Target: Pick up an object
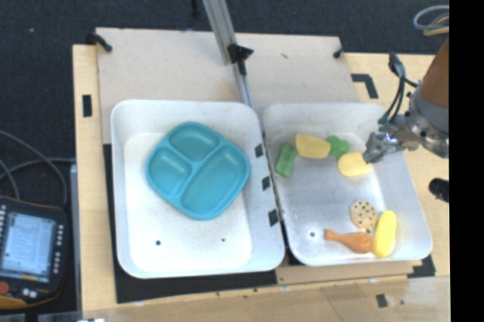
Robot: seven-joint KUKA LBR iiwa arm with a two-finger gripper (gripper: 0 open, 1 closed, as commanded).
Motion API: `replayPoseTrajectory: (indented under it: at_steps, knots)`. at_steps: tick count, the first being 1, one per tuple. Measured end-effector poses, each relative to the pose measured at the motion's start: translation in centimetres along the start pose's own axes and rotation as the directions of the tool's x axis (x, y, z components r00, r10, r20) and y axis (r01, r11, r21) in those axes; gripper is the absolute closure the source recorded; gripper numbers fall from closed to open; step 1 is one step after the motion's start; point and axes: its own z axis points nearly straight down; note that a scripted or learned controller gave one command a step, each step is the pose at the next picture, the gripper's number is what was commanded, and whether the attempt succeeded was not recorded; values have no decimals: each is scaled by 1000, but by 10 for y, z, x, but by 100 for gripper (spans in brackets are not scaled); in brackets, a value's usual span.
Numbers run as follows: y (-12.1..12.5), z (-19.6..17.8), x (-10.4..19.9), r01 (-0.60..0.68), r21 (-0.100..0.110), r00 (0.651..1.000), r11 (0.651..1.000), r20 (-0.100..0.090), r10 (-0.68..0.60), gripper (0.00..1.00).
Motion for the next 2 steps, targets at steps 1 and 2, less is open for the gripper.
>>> replayPoseTrajectory:
  at_steps: [1, 2]
  knots:
    - [23, 0, 46, 4, 5, 1000, 1000, -4, -4, 100]
    - [41, 3, 93, 4, 6, 1000, 1000, -4, -4, 100]
